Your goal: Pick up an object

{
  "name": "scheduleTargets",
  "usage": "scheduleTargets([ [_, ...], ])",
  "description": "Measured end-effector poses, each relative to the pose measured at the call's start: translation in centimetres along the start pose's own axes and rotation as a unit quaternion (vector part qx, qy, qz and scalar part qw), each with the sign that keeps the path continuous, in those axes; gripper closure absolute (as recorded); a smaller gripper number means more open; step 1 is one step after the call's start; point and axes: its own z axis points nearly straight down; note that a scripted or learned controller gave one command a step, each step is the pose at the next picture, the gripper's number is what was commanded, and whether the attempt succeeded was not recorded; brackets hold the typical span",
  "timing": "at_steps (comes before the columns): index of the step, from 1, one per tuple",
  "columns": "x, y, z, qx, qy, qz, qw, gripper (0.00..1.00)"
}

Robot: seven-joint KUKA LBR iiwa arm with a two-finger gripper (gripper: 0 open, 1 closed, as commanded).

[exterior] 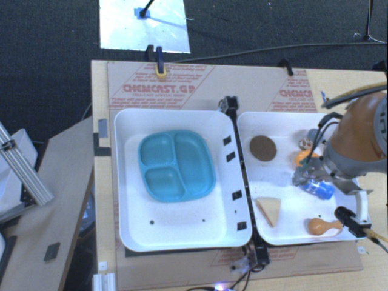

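Observation:
My gripper (305, 177) is low in the right bin (285, 121), near its right side. Right beside it, on the lower right, a small blue object (321, 190) lies touching or nearly touching it. Just above the gripper sits a small orange piece (301, 158), partly hidden by the wrist. A brown round disc (263, 148) lies at the bin's upper left. Toward the front there is a tan wedge (270, 211) and an orange pear-shaped toy (321, 225).
The left bin (130, 162) holds a blue divided plate (176, 165). Between the bins runs a wall with black clips (233, 157). A black part of the arm (350, 220) hangs over the right bin's front right corner.

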Motion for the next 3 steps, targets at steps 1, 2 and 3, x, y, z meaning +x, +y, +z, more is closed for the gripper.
scheduleTargets([
  [1, -0.8, 1.0, -5.9, 0.014, 0.006, -0.002, 0.9999, 1.00],
  [2, -0.9, 1.3, -9.9, 0.014, 0.006, -0.002, 0.9999, 1.00],
  [3, 5.2, 2.3, -9.7, 0.016, 0.008, -0.005, 0.9998, 1.00],
])
